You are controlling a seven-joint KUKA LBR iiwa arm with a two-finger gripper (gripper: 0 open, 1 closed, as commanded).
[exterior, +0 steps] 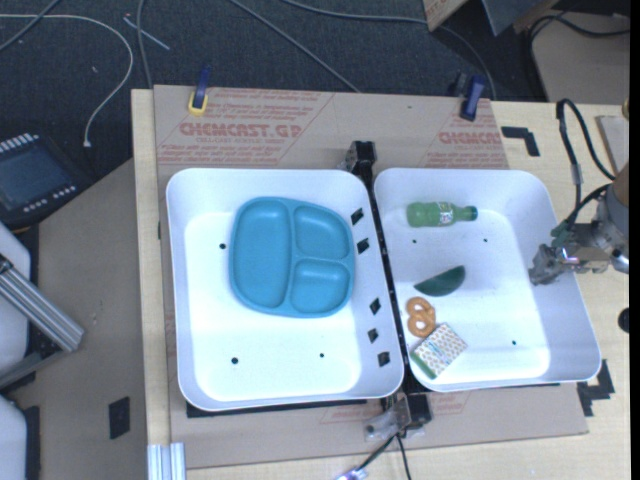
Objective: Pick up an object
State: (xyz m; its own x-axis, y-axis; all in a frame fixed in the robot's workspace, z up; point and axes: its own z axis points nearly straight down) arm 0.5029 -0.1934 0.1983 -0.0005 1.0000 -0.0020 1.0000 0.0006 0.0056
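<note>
The gripper [552, 260] is seen at the right edge of the right bin [530, 193], over the rim; whether it is spread or closed cannot be told, and nothing is seen held.

Four candidates are left in the right bin. A green bottle [440, 213] lies on its side near the far edge, long axis running left-right. A dark green piece [441, 281] lies mid-bin, closest to the gripper, directly toward the bin's left edge from it, long axis slightly slanted. A pretzel [420, 315] and a patterned packet [439, 349] are tucked near the front-left corner, just beside each other.

A blue divided plate [292, 256] is set in the middle of the left bin [195, 298], well apart from the gripper.

The pick is judged not yet begun; a leftward reach and descent would be needed, the dark green piece being the likeliest target.
</note>
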